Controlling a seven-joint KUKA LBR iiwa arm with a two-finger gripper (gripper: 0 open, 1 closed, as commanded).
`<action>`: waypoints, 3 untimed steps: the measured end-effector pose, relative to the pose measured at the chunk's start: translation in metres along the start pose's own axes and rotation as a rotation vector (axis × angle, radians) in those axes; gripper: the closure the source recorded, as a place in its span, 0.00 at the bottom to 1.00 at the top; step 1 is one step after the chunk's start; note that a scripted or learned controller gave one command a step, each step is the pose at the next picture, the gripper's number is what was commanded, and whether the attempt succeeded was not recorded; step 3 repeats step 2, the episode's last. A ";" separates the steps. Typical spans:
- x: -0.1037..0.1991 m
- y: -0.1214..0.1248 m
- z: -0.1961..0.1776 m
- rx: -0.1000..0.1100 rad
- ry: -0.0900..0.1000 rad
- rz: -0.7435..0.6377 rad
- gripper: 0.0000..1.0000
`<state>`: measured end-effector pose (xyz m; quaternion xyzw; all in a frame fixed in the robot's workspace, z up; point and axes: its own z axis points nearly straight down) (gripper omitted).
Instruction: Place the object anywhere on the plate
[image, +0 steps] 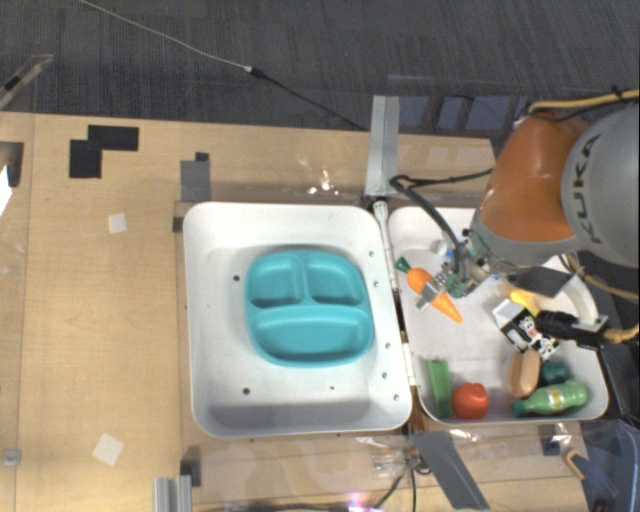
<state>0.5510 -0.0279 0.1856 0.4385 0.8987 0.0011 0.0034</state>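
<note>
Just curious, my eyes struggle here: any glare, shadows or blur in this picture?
Camera view: glare spots on the bench beyond the left bin; a soft shadow along that bin's near side; the arm's orange band looks slightly blurred; the teal plate is sharp.

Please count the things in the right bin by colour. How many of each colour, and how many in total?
Orange carrot: 1
Green pieces: 2
Dark green piece: 1
Red ball: 1
Tan piece: 1
Yellow piece: 1
Total: 7
</note>
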 end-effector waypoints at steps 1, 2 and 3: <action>0.018 0.071 0.000 -0.002 0.002 -0.118 1.00; 0.016 0.069 0.000 -0.002 0.000 -0.115 0.00; 0.016 0.069 0.000 -0.002 0.000 -0.115 0.00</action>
